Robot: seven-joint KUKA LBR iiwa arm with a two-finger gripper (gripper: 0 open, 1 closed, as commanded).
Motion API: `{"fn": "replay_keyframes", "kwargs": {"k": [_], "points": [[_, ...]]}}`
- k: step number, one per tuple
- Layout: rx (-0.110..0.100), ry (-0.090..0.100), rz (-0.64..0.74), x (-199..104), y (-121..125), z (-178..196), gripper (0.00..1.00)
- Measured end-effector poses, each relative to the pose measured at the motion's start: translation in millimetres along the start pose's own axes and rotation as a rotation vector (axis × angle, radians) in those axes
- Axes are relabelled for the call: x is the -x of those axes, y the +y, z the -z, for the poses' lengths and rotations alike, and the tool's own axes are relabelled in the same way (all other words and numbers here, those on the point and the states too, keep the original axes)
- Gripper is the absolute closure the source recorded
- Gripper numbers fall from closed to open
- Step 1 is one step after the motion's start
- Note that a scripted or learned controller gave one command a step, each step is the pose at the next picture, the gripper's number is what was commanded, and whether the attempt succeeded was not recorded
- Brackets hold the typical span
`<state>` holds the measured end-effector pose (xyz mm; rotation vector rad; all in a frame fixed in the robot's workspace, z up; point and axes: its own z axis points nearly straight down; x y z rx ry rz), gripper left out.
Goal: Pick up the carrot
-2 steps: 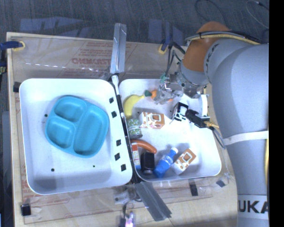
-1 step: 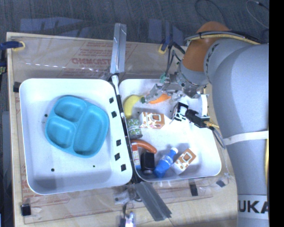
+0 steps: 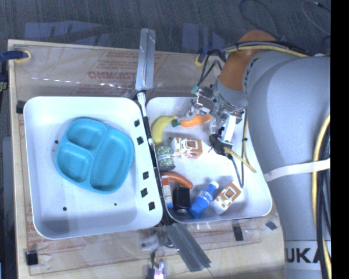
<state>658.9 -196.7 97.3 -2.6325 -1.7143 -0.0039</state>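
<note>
The carrot, orange with a green stub at its left end, lies at the far edge of the right bin, beside a yellow fruit. My gripper is right over the carrot's right end, reaching in from the grey arm with the orange band. The gripper's metal parts and cables hide where it meets the carrot, so I cannot say whether the carrot is gripped or just lies below it.
The right bin also holds a patterned carton, a small can, an orange-red curved piece, a black object, a blue bottle and a small box. A blue divided plate lies in the left bin.
</note>
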Motion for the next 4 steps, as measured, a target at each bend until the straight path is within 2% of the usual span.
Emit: {"fn": "replay_keyframes", "kwargs": {"k": [1,2,3,4], "points": [[-0.005,0.002,0.008,-2.6,-0.3,10.4,1.00],[-0.007,-0.004,0.031,-59.8,-29.3,-6.1,1.00],[-0.008,-0.004,-0.011,-65.5,-32.4,-6.1,1.00],[-0.004,-0.002,0.008,-2.8,-3.7,-4.9,1.00]]}}
